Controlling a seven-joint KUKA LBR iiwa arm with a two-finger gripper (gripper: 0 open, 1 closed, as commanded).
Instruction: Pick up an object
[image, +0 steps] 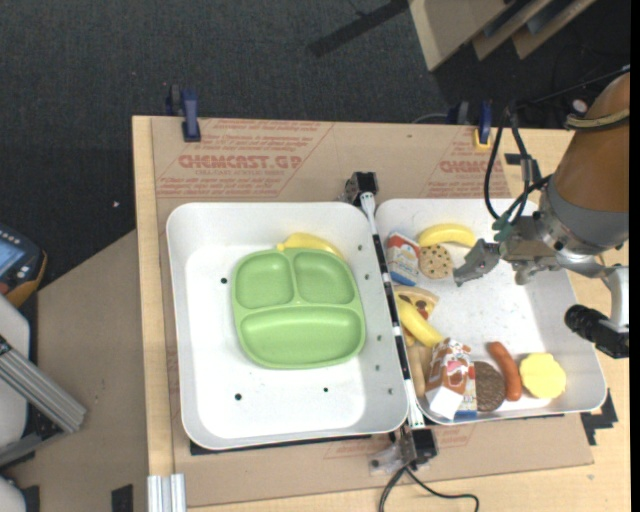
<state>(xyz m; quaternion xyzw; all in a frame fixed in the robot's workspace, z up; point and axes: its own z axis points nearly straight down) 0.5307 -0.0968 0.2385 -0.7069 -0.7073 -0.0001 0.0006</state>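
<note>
**Robot gripper poised above a bin of toy food**

A brown bench (250, 160) seen from above at a slant carries two shallow white plastic bins side by side. The left bin (200, 400) holds a light green plastic plate with three compartments (297, 306), lying flat near the bin's middle. A yellow toy banana (308, 242) peeks out from behind the plate's far edge, partly hidden by it.

The right bin (540, 310) holds a scatter of small toy foods. Near its far left corner lie a small red and white packet (402, 256), a round tan cookie with dark chips (435, 261) and a second yellow toy banana, curved (447, 236). Along the left wall lies a third banana, yellow with brown marks (416, 317). At the near edge sit a red and white carton (452, 378), a dark brown round cookie (488, 386), a red-orange sausage (506, 368) and a round yellow disc (543, 375), close together.

The grey arm with an orange band (592, 170) reaches in from the right. Its two-finger gripper (478, 262) sits over the far part of the right bin, just right of the tan cookie. One dark finger (474, 266) shows, angled down and left; whether the fingers are spread or closed cannot be told, and nothing is visibly between them.
</note>
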